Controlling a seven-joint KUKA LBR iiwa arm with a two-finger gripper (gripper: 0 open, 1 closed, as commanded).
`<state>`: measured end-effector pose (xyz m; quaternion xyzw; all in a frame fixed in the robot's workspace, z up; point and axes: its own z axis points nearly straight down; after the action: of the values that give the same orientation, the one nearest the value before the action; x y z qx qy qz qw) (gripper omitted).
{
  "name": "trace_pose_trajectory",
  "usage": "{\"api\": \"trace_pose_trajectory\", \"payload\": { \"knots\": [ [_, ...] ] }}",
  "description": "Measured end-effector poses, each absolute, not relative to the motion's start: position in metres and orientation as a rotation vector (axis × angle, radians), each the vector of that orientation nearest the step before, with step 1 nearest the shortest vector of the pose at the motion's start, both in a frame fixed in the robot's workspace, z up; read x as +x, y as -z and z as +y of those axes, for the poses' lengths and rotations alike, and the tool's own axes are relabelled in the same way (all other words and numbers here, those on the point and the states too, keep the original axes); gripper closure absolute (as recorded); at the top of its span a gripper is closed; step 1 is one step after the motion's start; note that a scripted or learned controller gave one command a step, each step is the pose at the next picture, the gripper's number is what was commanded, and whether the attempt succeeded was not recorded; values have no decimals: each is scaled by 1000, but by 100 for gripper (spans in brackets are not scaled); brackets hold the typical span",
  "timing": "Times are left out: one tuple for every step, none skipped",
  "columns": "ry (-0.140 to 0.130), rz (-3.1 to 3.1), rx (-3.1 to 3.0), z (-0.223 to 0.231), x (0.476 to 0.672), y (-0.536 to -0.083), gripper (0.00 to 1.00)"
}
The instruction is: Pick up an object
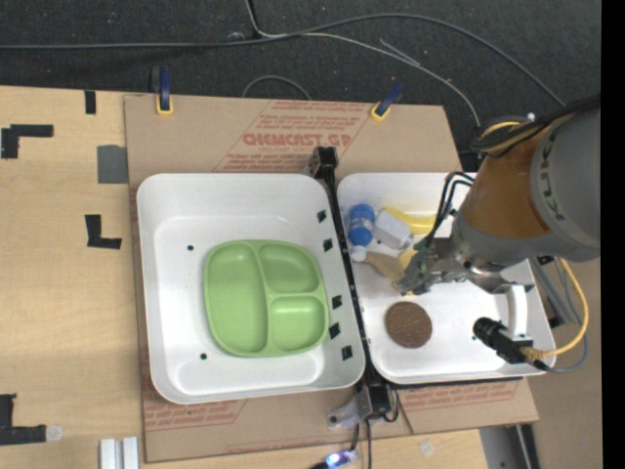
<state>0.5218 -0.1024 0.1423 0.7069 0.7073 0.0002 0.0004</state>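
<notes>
— Where bent low over the right bin (444, 364): gripper (418, 270) down among clutter; fingers' state impossible to tell.
— And near it?
— Just below, a brown disc (409, 324); left, a blue-and-white bottle (360, 225); above, a yellow piece (415, 221).
— Beyond?
— Left bin (166, 213) bearing a green divided plate (265, 295); cardboard (283, 135) beneath, on wooden bench (54, 262).

From my remote seat, I can read red printing on the flat brown cardboard sheet (283, 140) under the two white bins: its large line looks like "CHEMCAST GP", seen upside down. Smaller red lines around it, and more along the sheet's near edge, are too small for me to read.
</notes>
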Motion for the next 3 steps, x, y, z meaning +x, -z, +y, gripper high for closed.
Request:
{"api": "trace_pose_trajectory", "payload": {
  "knots": [
    [0,2222,2220,-99,526,-185,100],
    [-3,2221,2218,-99,527,-236,100],
    [0,2227,2216,-51,556,-237,100]
  ]
}}
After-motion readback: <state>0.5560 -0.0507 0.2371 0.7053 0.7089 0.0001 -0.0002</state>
